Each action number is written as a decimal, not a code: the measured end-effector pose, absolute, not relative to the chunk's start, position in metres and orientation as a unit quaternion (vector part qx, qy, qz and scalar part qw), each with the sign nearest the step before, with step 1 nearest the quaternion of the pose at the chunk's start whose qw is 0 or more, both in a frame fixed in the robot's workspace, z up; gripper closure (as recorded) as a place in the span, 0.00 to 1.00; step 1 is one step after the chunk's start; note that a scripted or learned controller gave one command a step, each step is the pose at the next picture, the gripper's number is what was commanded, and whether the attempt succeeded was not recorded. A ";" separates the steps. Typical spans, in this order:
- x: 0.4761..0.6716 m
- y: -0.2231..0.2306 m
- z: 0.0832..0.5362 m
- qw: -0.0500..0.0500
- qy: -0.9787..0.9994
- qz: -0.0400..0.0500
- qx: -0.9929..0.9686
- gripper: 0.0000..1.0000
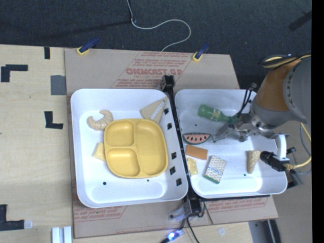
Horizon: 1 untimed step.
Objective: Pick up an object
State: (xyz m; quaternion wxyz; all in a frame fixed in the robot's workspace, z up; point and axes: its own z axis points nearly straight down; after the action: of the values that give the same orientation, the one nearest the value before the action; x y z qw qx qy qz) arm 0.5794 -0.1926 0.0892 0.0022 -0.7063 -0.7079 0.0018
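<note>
The gripper [223,132] hangs low over the right white bin [230,189], near its middle. Whether it is released or clenched I cannot tell.

Closest to it lies a green plastic bottle [212,113], on its side toward the bin's far edge — probably light, stiff and smooth, so it may roll; a grip across its body looks safest.

A watermelon-slice toy [196,137] lies near the bin's left wall — flat and hard to pinch. The left white bin [83,103] carries a yellow divided plate [135,148].
</note>
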 end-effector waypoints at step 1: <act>0.580 -0.192 0.085 0.000 -0.708 0.001 -0.706 0.00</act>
State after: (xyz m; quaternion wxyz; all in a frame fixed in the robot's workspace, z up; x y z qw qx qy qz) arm 0.5796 -0.1923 0.0849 -0.0002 -0.7065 -0.7077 0.0010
